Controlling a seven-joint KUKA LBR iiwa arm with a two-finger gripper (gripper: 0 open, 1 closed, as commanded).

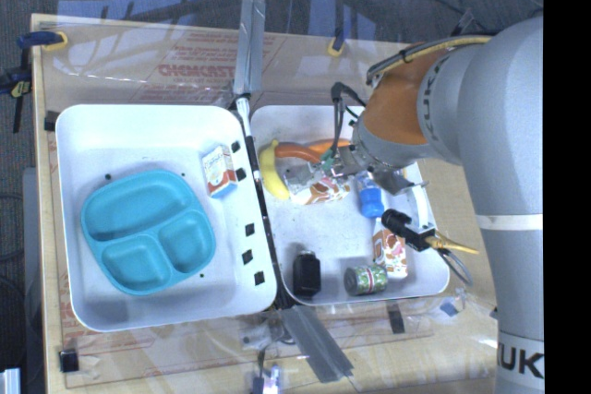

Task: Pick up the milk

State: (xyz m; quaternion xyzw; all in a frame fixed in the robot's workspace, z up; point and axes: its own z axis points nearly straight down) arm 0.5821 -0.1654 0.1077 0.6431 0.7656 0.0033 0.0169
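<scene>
Bench with two white bins; milk carton (218,171) lies in left bin (74,134) beside blue divided plate (148,231), untouched. Gripper (340,166) is down in right bin (305,117) among clutter near banana (271,171); grip state can't tell. Pick not started.

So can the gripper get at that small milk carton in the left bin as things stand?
Probably yes. The milk carton lies alone near the left bin's right wall, nothing over it, though the gripper sits in the right bin.

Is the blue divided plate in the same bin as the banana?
No: the blue divided plate lies in the left bin, while the banana lies in the right bin.
</scene>
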